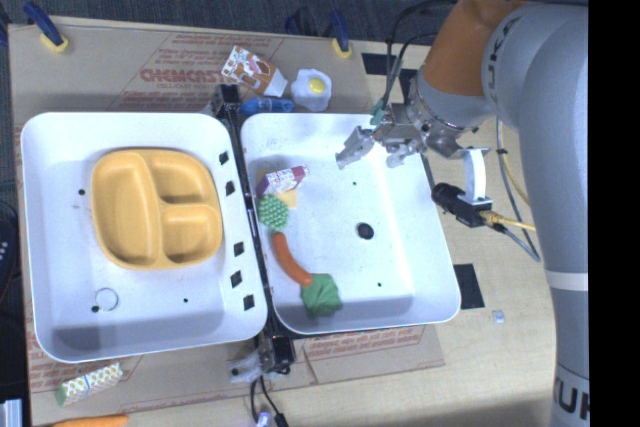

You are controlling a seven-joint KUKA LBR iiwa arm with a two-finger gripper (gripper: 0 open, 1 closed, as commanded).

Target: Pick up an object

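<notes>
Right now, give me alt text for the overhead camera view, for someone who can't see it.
A grey robot arm reaches in from the right, its tool above the right bin, which holds a toy carrot, a green toy and small packets along its left side. The left bin holds a yellow divided plate.

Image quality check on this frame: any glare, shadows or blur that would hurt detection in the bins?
Camera view: lighting is even, with no strong glare on the right bin; soft shadow lies along the near inner walls of the left bin; the gripper looks slightly soft next to the carrot; small items along the bin divider are too small to resolve.
</notes>
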